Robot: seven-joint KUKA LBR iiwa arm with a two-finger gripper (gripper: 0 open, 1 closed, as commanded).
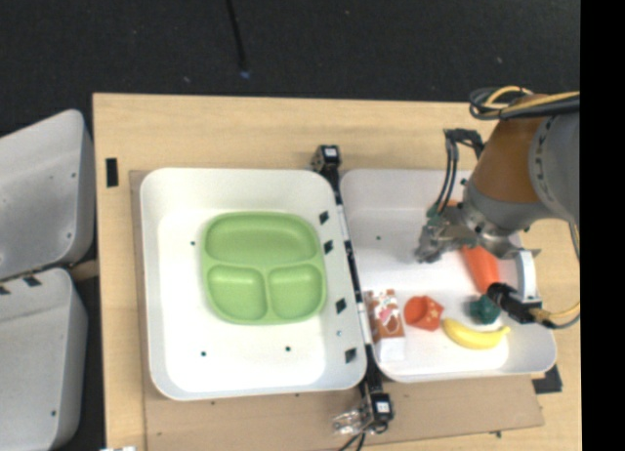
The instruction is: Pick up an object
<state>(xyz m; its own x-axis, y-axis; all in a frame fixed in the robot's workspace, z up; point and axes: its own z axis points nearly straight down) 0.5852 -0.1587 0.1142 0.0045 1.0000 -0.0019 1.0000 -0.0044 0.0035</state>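
Yellow banana [476, 335] at the right bin's [391, 207] near edge, green toy [482, 310] touching it, red piece [424, 311] and snack packet [387, 314] leftward, orange carrot [480, 266] behind, pincer [431, 247] low over the bin floor beyond, seemingly holding nothing, finger state unclear, green tray [263, 266] in the left bin [176, 361].

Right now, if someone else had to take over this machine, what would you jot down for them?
Gripper: low in the right bin, nothing visibly held; can't tell how it is set.
Right bin: carrot beside the gripper; snack packet, red toy, banana and green toy along the near side.
Left bin: green divided plate.
Done: nothing lifted yet.
Left: grab one object and raise it.
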